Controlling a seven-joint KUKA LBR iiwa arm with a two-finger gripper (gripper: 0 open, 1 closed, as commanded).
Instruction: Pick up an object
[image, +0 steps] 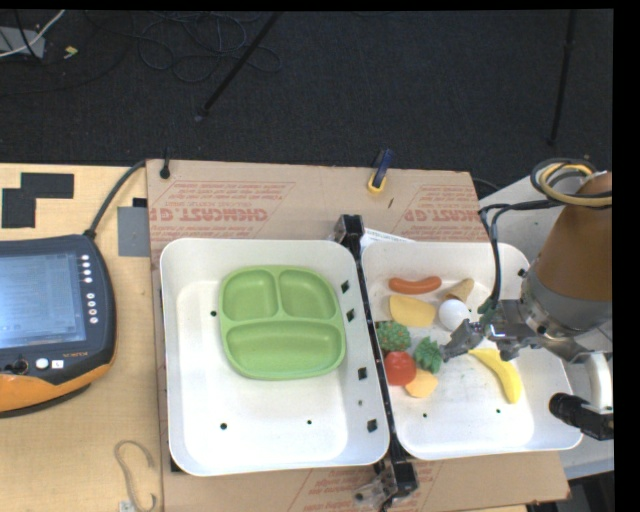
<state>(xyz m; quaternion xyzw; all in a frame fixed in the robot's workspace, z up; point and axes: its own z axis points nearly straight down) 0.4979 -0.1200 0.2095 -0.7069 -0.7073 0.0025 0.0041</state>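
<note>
The gripper hangs low in the right bin, just beside the banana and the white egg — whether it grips anything, I cannot tell. Best to centre on the banana — clear of the broccoli — before lifting.

Light falls evenly from above, bright enough to wash the two white bins nearly flat, with only faint grey shading along their inner walls. The green divided plate casts almost no shadow. The dark floor beyond the cardboard-covered worktop swallows detail, its cables barely legible. The handheld screen carries a pale sheen. The picture is soft and somewhat grainy; the toy food has fuzzy edges, and the arm looks slightly blurred.
</note>
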